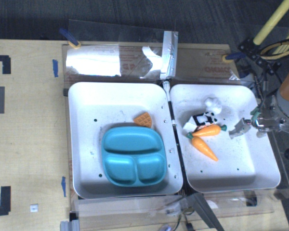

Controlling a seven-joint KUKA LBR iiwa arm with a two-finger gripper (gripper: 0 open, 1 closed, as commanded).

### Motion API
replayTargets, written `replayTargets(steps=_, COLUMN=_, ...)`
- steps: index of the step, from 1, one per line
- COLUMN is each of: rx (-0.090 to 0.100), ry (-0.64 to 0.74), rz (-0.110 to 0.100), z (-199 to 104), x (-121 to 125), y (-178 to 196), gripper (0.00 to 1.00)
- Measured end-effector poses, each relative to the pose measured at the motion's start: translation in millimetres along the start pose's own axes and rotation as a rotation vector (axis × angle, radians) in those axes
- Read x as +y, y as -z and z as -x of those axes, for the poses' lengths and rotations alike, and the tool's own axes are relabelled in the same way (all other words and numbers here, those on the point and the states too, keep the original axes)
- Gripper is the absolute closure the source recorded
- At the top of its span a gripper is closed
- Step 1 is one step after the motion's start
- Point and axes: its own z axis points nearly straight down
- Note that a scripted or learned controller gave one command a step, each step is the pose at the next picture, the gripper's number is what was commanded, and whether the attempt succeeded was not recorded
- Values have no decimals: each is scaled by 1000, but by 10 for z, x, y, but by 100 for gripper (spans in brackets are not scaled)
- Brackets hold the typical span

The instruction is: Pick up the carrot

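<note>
1. Plainly not lifted yet: carrot [211, 131] lying flat on the floor of the right bin [241, 170], green stub toward the right, orange body pointing left.
2. Just below and touching it at the left end, a second orange carrot-like piece [204, 148], angled down to the right; hard to say which of the two counts as the target, or whether joined.
3. Pressed against the upper side, a black-and-white toy [206, 117], with a small white lump [212, 102] above; shapes too small to name with certainty.
4. Just right of the green stub, gripper [242, 127], low over the bin floor, near the carrot but apart from it; nothing visible between the fingers. Opening width cannot be told from this slant.
5. Further right, arm wrist at the bin rim, partly cut off by the frame.
6. In the left bin [82, 129], well apart: a blue divided plate [133, 154] and a waffle-like piece [143, 120] at its top edge.
7. Left to do, by judgement: close in, grasp, raise.
</note>
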Motion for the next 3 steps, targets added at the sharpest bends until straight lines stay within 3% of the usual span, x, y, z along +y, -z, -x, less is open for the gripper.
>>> replayTargets(steps=1, rx=0, ry=-171, rz=3, z=-741, x=427, y=-1136, gripper=0)
replayTargets(steps=2, rx=0, ry=-174, rz=4, z=-736, x=429, y=-1037, gripper=100)
replayTargets(steps=3, rx=1, ry=-324, rz=5, z=-1246, x=731, y=-163, gripper=100)
